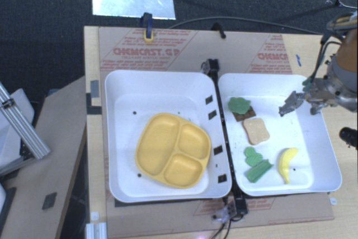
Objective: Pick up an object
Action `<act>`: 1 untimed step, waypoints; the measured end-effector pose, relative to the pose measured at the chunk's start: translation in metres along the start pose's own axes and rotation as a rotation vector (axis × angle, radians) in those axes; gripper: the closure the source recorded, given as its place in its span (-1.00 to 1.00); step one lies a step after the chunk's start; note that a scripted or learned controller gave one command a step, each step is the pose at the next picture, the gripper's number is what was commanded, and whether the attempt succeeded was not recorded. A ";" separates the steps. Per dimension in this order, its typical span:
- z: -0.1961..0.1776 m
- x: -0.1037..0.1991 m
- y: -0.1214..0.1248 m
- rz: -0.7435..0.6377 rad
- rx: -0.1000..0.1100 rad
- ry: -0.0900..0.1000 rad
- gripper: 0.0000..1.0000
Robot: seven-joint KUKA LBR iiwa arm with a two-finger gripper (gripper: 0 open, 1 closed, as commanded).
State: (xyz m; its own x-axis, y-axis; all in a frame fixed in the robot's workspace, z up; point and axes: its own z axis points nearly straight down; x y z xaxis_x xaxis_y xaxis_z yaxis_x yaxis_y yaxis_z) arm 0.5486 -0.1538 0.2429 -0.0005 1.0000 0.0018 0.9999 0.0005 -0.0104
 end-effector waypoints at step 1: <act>-0.007 0.000 0.002 -0.003 -0.012 -0.002 -1.00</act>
State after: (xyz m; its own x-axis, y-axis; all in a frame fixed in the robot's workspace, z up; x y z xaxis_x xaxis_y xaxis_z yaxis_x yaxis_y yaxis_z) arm 0.5509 -0.1533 0.2496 -0.0036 1.0000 -0.0003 1.0000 0.0036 0.0013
